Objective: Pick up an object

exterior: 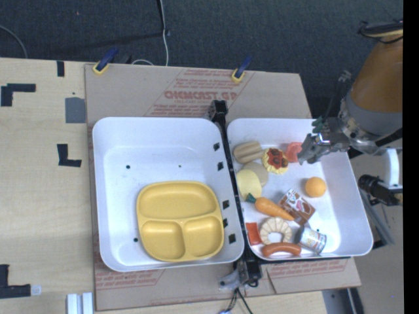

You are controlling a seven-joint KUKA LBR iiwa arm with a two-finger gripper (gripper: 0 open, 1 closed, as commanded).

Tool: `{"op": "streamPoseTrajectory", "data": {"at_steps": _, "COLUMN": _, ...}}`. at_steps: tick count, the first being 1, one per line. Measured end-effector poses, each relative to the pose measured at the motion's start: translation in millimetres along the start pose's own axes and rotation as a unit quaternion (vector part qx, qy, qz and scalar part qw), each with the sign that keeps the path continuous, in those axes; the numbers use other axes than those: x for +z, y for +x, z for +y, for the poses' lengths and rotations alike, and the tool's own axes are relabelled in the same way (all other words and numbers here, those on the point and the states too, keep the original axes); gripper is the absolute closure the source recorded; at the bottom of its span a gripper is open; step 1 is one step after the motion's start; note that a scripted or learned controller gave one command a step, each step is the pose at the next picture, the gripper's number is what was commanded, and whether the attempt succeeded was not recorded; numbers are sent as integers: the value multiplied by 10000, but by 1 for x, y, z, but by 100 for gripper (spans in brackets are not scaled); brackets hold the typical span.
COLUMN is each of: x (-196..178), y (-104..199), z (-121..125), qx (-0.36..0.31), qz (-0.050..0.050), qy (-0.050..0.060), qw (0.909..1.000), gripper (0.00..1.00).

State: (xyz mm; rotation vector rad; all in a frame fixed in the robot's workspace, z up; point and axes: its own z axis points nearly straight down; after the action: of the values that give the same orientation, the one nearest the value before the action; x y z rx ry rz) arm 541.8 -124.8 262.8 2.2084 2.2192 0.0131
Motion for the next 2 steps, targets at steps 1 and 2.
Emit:
{"op": "streamPoseTrajectory", "data": {"at_steps": 1, "x": 10, "y": -1, "z": -2, "qx": 18, "qz": 8, "qy": 73, "qw": 10000, "gripper": 0}}
{"op": "streamPoseTrajectory", "data": {"at_steps": 2, "x": 186, "y": -89, "z": 3, "qx": 49, "qz": -6, "qy": 75, "qw": 10000, "gripper": 0}}
